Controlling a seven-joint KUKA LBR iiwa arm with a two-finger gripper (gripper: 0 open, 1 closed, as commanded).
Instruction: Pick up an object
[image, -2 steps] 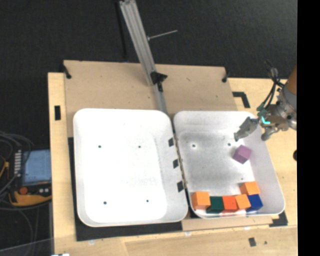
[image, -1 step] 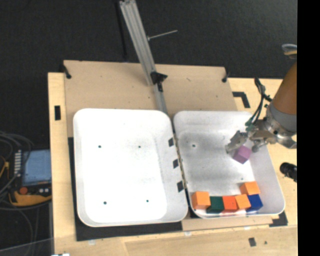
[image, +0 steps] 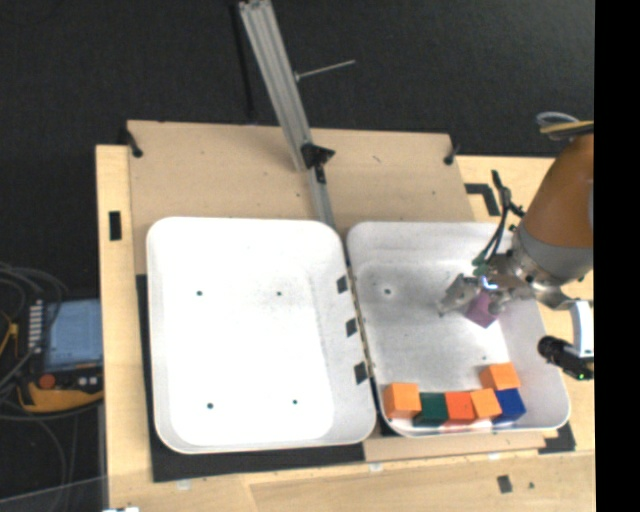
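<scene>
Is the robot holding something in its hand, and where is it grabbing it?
It seems to hold a purple block by its upper end, in the tool above the right bin. The picture is too blurry to be sure.

Two bins sit side by side on the worktop (image: 115, 300), the left bin (image: 250, 330) nearer its left edge and the right bin (image: 400, 320) nearer its right edge. A row of blocks (image: 455, 403) lies along the right bin's front wall, toward the worktop's front right corner. Above that bin's right half is the hand (image: 478, 293), a small block (image: 483, 308) just beside it.
</scene>
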